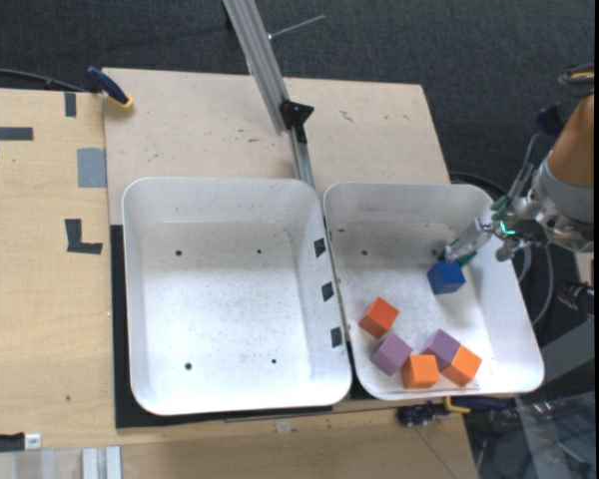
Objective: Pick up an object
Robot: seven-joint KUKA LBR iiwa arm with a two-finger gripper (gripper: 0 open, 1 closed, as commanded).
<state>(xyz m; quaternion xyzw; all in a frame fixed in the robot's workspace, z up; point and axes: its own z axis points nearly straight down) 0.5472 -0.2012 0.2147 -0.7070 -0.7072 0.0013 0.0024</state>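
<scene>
Blue cube: lies in the right bin, in its upper right part, apart from the other blocks.
Handling, as a judgement: it looks like a small foam or light plastic block, light and stiff enough to pinch; flat faces should not slip much, and nothing about it looks fragile.
Where to take hold: across two opposite flat faces, square on, not across the corners.
End effector: reaches in from the right, just above and to the right of the blue cube, its tip touching or nearly touching the cube's upper edge.
End effector state: I cannot tell how the tip stands; the cube does not visibly sit within it, so no hold can be claimed.
Other blocks: orange cube, purple cube and more orange and purple ones cluster near the bin's lower edge, well apart from the end effector.
</scene>
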